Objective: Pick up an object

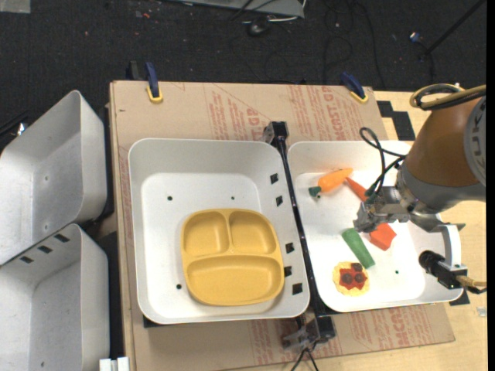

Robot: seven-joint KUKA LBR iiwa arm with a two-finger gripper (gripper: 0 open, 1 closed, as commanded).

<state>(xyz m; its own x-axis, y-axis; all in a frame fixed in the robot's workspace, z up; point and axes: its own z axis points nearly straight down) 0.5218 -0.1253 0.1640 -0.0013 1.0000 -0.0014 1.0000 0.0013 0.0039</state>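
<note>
The claw [374, 221] hangs low in the right bin [325, 161], beside the red block [383, 237] and green stick [358, 247]; its state cannot be told. Bare floor lies toward the bin's far edge.

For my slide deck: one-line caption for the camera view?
Grey arm's gripper above right white bin near orange block; yellow divided plate in left bin.
</note>
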